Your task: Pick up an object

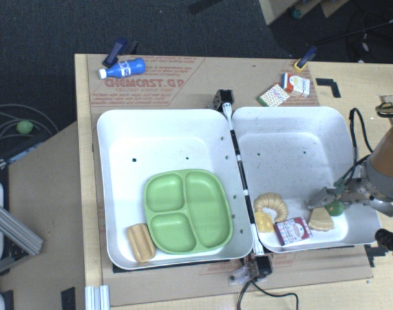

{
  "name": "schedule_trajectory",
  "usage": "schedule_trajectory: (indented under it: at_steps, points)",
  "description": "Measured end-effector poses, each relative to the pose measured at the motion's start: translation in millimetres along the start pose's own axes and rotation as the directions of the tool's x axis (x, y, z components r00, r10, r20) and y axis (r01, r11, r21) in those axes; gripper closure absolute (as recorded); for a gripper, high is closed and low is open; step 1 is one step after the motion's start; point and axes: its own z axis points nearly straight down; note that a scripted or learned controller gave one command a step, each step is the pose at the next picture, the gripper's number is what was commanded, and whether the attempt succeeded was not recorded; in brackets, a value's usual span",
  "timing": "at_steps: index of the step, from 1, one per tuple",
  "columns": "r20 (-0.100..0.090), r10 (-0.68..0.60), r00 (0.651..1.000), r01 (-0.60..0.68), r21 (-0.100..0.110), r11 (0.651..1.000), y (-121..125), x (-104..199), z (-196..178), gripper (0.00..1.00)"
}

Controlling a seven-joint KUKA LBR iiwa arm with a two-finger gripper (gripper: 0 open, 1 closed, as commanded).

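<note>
Gripper (326, 201) low in the right bin (293, 124), fingers spread open, small green object (335, 206) between the tips, tan wedge (321, 219) just below, red packet (292, 230) nearby

What we cannot make out at the right bin

We see the arm (382, 166) cut off by the picture's right edge, so only its lower part shows. The gripper (327, 199) is a blurred grey shape low in the right bin (293, 124), and we cannot tell how its fingers stand. A small green thing (335, 207) sits just beside it, partly covered and too small for us to name. The pale wedge (321, 220) below it is blurred as well. The print on the red packet (292, 230) is too small for us to read.
</note>
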Motion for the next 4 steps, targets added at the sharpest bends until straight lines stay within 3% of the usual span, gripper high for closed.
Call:
schedule_trajectory:
  at_steps: [1, 2, 3, 4]
  points:
    - [0.007, 0.004, 1.000, -0.004, -0.003, 1.000, 0, -3, -10, 1.00]
    - [0.009, 0.002, 1.000, -0.002, -0.004, 1.000, 55, 29, -82, 1.00]
    - [0.008, 0.002, 1.000, -0.002, -0.004, 1.000, 61, 82, -102, 1.00]
    - [0.008, 0.002, 1.000, -0.002, -0.004, 1.000, 103, 144, -124, 1.00]
